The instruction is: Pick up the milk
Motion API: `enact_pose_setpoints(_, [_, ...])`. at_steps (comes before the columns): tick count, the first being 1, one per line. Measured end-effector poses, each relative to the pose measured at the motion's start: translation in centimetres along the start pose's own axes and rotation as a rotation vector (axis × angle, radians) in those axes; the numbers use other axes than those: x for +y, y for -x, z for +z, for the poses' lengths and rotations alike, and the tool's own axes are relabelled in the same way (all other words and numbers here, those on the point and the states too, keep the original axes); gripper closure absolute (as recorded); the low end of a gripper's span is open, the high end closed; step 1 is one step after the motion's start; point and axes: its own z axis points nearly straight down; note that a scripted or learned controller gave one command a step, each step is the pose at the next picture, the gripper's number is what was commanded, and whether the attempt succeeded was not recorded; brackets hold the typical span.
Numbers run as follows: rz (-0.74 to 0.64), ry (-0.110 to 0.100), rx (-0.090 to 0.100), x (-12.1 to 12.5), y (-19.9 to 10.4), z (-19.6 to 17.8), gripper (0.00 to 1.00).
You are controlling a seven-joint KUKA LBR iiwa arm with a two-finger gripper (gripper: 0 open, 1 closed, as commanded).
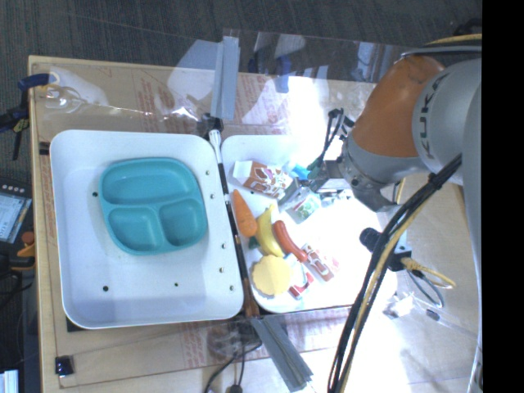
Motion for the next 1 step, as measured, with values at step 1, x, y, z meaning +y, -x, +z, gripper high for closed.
enact_pose_setpoints(1, [-0.114,0.003,-0.001,-6.43,2.72,10.17,0.0])
